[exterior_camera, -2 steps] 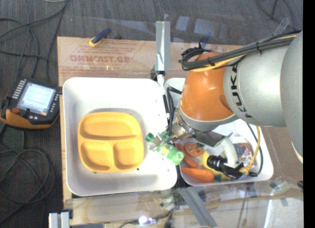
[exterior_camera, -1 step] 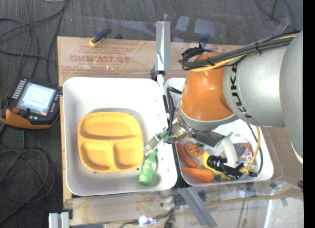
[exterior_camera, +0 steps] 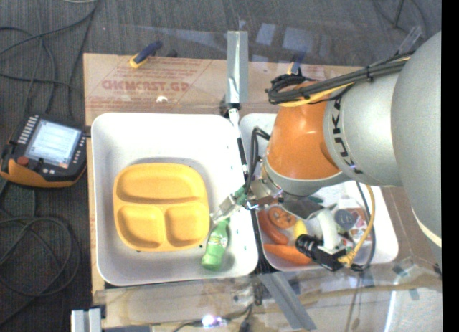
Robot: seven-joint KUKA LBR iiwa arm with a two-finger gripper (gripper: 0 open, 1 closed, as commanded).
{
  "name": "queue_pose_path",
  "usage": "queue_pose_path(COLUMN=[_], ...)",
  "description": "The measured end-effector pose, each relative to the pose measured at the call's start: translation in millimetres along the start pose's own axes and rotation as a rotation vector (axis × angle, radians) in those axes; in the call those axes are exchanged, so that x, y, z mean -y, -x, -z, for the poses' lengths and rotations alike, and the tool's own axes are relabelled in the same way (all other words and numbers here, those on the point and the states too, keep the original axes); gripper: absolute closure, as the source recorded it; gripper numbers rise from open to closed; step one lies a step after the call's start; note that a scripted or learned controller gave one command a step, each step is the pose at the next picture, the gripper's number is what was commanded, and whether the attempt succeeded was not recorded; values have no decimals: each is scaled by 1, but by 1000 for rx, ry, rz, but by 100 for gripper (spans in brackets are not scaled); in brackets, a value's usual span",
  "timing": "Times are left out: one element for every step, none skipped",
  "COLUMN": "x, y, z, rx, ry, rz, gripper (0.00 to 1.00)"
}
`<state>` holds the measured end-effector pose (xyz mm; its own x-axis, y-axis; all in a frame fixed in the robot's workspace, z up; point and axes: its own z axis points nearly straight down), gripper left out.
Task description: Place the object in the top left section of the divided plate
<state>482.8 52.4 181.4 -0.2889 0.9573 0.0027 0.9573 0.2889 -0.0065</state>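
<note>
Grey and orange, the arm (exterior_camera: 344,137) looms over the right bin (exterior_camera: 387,248), hiding much of its clutter of small orange and white items. Its pincer (exterior_camera: 233,205) reaches across the divider into the left bin (exterior_camera: 104,180); whether it is open I cannot tell. Just below it lies a green bottle (exterior_camera: 216,247), tilted, touching the lower right rim of the yellow divided plate (exterior_camera: 161,205), outside every section

My arm (exterior_camera: 373,122) is grey with an orange band (exterior_camera: 305,144). The divided plate (exterior_camera: 161,206) is yellow, the bottle (exterior_camera: 216,246) green, both bins (exterior_camera: 107,137) white.
</note>
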Motion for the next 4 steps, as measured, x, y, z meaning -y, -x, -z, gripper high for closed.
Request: queue_pose_path(x=[0, -18, -15, -8], y=[0, -56, -16, -28], z=[7, 252, 98, 1], rx=[-2, 7, 4, 3], ry=[-3, 5, 1, -1], rz=[1, -99, -57, -347], gripper=[100, 100, 100, 100])
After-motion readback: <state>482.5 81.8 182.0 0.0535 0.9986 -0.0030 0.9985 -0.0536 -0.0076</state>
